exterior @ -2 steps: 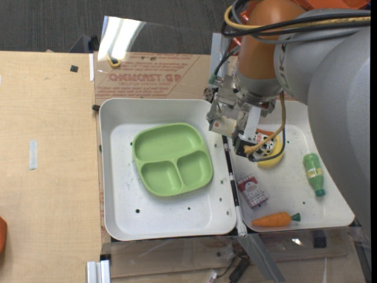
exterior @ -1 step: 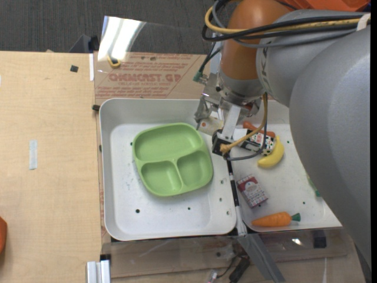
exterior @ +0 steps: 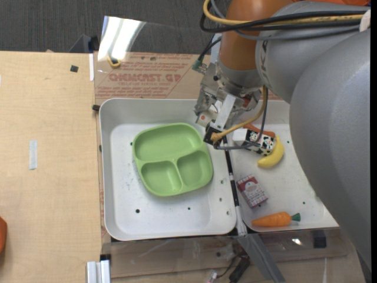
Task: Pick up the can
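So the hand (exterior: 213,122) is hanging over the wall between the two bins, up at the far end. From where I'm standing I honestly can't tell if it's clenched or released, the wrist blocks it. I don't see anything in it though.

The can (exterior: 252,191), at least I think that red-and-white thing lying on its side is the can, is well away from the hand. It's on the arm's side of the hand, toward the front of the right bin (exterior: 283,181) and close to the dividing wall.

What I reckon could go sideways:
- If the hand drops straight down from where it is, it lands on the bin wall or clips the plate (exterior: 171,143) right beside it, nowhere near the can.
- The can's on its side, so a sloppy pinch could just roll it away.
- It's tight to the wall, so one side of the hand may hit that first.
- The banana (exterior: 272,155) lies between the hand and the can, slightly off to the arm's side, so it could get bumped on the way over.

Count: two bins, left bin (exterior: 171,214) with one green plate; one can, one banana, one carrot (exterior: 274,220) out past the can.
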